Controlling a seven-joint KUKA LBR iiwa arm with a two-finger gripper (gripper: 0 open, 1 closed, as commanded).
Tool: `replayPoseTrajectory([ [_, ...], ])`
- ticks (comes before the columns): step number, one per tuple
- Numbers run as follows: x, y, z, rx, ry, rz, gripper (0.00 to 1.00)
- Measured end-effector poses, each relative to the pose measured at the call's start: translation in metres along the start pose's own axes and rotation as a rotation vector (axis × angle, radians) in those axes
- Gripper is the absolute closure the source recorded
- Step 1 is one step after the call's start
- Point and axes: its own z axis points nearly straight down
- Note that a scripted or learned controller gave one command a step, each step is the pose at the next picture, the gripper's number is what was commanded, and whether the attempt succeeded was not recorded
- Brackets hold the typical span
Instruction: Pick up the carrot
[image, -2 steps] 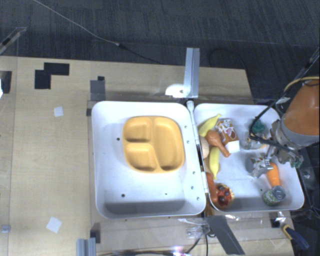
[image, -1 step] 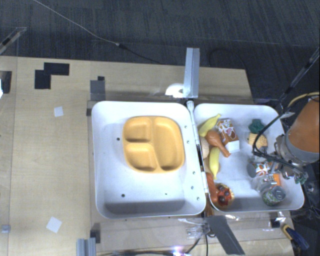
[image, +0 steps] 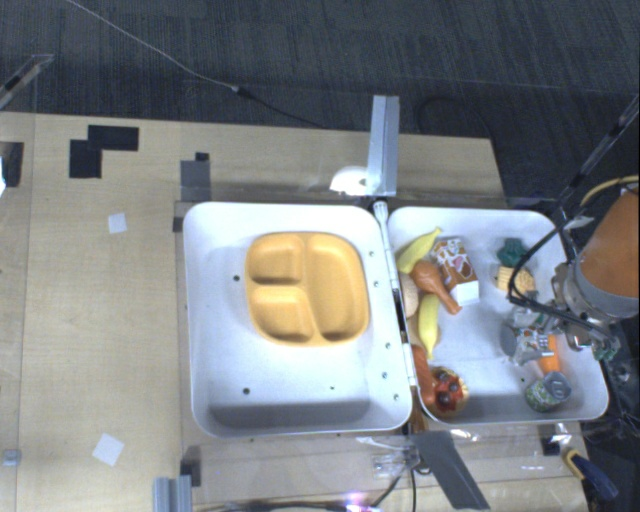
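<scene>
The gripper (image: 535, 345), closure indeterminate, hovered at the right bin's (image: 480, 225) 4 o'clock; you risked clutter snagging.

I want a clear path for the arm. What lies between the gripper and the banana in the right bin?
In the camera view, bare white bin floor lies between the gripper and the banana.

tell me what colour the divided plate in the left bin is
Yellow-orange, plain, seen in the camera view: divided plate.

Arm (image: 612, 255) cut off at right edge
</scene>
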Motion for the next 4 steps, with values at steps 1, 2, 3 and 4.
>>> replayPoseTrajectory([
  [1, 0.015, 0.035, -0.008, -0.008, 0.020, 0.006, 1.00],
  [2, 0.018, 0.055, -0.073, -0.005, 0.013, 0.074, 1.00],
  [3, 0.030, -0.002, -0.019, -0.004, 0.024, 0.135, 1.00],
  [4, 0.032, 0.003, 0.008, -0.004, 0.021, 0.210, 1.00],
])
